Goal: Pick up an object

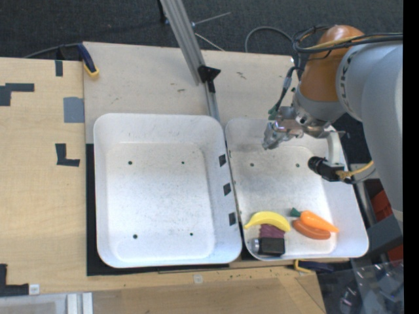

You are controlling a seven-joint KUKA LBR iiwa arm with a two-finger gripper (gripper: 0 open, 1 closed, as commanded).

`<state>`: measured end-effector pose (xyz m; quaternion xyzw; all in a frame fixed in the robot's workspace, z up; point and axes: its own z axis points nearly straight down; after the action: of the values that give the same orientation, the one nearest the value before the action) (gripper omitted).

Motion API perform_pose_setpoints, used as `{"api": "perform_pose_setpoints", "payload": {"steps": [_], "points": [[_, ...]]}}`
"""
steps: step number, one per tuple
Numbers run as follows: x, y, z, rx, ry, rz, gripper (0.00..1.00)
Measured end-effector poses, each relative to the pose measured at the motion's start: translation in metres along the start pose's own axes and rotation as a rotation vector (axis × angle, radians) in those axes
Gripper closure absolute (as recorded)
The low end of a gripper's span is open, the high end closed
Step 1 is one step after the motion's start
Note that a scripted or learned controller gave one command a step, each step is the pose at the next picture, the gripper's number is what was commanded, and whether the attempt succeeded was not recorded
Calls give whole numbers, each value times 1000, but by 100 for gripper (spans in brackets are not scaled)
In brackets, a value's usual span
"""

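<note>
A yellow banana [267,220], an orange carrot [313,226], a dark purple piece [269,231] and a black block [272,245] lie together at the near end of the right bin [275,175]. My gripper [271,140] hangs over the far end of that bin, well away from those objects, pointing down. Nothing shows between its fingers.
The left bin [157,188] lies beside the right one. A slanted metal pole [186,38] rises behind the bins. A black cable fitting [325,168] hangs off the arm over the right bin's right side. Blue and yellow clamp [88,61] sits at the bench's far left.
</note>
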<state>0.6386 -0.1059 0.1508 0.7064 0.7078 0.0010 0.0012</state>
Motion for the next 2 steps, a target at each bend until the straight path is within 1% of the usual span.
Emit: {"api": "perform_pose_setpoints", "payload": {"steps": [1, 2], "points": [[5, -1, -44, -1, 0, 0, 100], [9, 4, -107, -3, 0, 0, 100]]}}
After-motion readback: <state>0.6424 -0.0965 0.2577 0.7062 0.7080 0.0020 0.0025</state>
